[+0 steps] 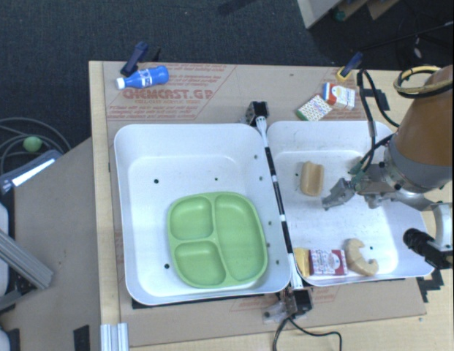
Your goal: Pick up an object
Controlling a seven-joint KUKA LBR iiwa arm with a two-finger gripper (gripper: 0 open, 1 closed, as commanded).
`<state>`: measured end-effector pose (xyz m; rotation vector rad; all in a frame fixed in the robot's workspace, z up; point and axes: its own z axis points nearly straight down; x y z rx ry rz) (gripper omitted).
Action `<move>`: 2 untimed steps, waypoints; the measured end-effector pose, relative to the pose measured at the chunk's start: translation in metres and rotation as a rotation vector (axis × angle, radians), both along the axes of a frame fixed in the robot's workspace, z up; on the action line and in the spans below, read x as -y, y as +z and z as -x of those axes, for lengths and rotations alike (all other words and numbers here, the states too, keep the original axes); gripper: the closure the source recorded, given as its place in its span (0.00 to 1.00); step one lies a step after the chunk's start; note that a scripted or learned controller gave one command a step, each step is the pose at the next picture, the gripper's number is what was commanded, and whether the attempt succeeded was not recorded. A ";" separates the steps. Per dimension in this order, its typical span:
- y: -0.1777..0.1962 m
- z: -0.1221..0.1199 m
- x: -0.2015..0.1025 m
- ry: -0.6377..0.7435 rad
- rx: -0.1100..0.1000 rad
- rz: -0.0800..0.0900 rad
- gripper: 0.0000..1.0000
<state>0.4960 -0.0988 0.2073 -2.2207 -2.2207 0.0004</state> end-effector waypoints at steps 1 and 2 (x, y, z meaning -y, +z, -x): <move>-0.023 -0.058 -0.012 0.001 0.002 0.001 0.00; -0.114 -0.105 0.040 -0.001 0.002 0.002 0.00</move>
